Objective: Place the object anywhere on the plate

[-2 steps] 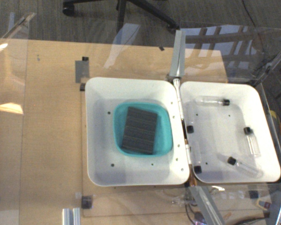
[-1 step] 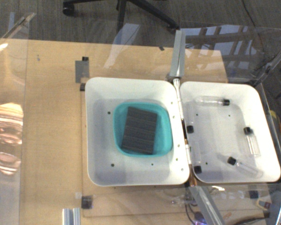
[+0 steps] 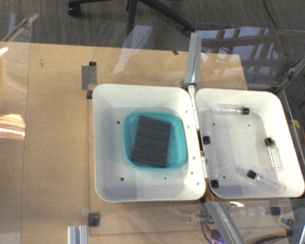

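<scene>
A teal square plate rests in the middle of the left white bin. A dark grey ribbed rectangular block lies flat on the plate, slightly turned, covering most of its centre.
The right white bin holds three clear tubes with black caps: one near the back, one at the right, one at the front. A metal divider post stands behind the bins. An office chair base is on the floor beyond.
</scene>
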`<state>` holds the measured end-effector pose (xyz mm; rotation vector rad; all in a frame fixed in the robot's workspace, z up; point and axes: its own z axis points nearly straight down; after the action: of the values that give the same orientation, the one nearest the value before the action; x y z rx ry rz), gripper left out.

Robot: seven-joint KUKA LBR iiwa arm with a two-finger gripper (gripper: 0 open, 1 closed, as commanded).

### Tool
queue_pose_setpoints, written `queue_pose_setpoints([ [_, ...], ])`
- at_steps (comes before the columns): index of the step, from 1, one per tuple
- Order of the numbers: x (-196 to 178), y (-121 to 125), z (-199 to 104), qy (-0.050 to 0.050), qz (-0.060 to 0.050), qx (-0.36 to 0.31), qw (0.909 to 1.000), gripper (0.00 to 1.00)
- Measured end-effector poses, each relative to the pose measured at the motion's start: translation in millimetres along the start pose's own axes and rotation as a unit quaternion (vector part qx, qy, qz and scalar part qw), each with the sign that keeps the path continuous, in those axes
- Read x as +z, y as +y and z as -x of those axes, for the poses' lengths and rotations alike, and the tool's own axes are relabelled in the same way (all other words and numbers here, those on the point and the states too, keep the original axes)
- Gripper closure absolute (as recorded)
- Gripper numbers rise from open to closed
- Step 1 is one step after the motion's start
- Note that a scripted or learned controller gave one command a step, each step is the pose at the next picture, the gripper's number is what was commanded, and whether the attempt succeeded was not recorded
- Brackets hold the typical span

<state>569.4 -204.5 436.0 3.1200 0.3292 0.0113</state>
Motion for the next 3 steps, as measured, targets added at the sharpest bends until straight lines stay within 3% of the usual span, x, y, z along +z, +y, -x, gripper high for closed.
queue_pose_setpoints([
  [1, -0.3, -9.5, 50.0, 0.0, -0.001, 0.003, 1.0, 0.0],
  [2, 0.9, 1.6, -8.1, 0.0, 0.0, 0.0, 1.0, 0.0],
  [3, -0.4, -6.6, 35.9, 0.0, -0.001, 0.003, 1.0, 0.0],
])
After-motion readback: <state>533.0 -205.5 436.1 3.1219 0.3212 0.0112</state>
